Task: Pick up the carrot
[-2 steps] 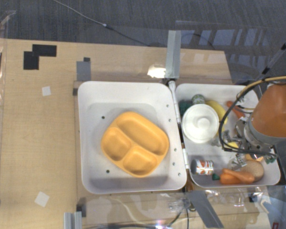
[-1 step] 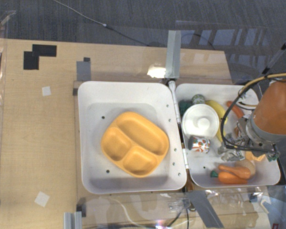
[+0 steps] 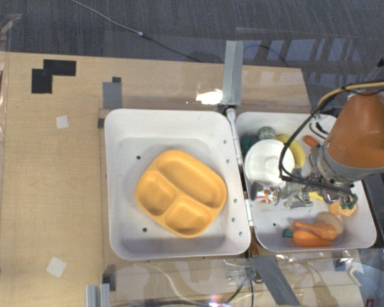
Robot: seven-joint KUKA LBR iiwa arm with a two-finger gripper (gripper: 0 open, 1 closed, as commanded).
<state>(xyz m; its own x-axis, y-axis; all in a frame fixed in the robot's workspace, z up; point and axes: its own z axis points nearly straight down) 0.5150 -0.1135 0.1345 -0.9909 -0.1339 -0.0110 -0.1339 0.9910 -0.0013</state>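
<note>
My arm comes in from the right, orange band big over the R bin (image 3: 370,232). My fingers (image 3: 299,200) hang low over the middle of that bin, metal bits just visible under the wrist; can't tell if they're open or closed, too small & cluttered. Nothing seen between them.

Carrot (image 3: 310,238) lies at the near edge of the R bin, orange w/ a green end pointing left, lying roughly flat. It sits just below my fingers in the view, apart from them. A second orange piece (image 3: 312,227) lies touching it along the top, & a tan roundish thing (image 3: 331,221) rests at its right end.

Other stuff in the R bin: white bowl (image 3: 264,160) near the left wall, banana (image 3: 297,150) beside it, a dark green item (image 3: 265,133) at the far side, small red-white object (image 3: 264,195) below the bowl.

L bin (image 3: 121,235) holds a yellow divided plate (image 3: 181,192), tilted diagonal, 3 compartments. Both bins sit side by side on the desk (image 3: 45,190).
</note>
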